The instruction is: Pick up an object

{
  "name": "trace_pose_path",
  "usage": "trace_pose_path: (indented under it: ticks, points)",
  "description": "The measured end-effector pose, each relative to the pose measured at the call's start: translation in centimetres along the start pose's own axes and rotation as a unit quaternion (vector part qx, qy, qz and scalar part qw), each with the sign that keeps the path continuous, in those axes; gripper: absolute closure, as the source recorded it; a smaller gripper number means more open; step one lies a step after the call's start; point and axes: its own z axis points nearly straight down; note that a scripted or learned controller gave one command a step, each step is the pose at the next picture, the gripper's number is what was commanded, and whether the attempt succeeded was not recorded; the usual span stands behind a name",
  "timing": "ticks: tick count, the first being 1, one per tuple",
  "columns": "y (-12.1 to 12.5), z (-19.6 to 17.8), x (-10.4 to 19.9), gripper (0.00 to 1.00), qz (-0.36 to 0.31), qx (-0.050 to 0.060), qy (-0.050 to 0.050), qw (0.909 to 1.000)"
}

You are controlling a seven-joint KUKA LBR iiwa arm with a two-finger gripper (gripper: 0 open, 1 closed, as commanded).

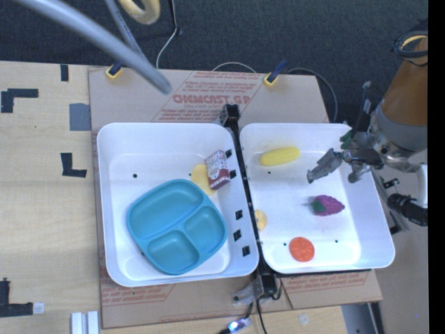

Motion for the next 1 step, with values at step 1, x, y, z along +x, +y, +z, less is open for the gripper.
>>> trace_pose_path:
  ticks: [1]
  points:
    - [0.21,-0.61,0.04,0.0,-0.002,-0.006,-0.001,1.0]
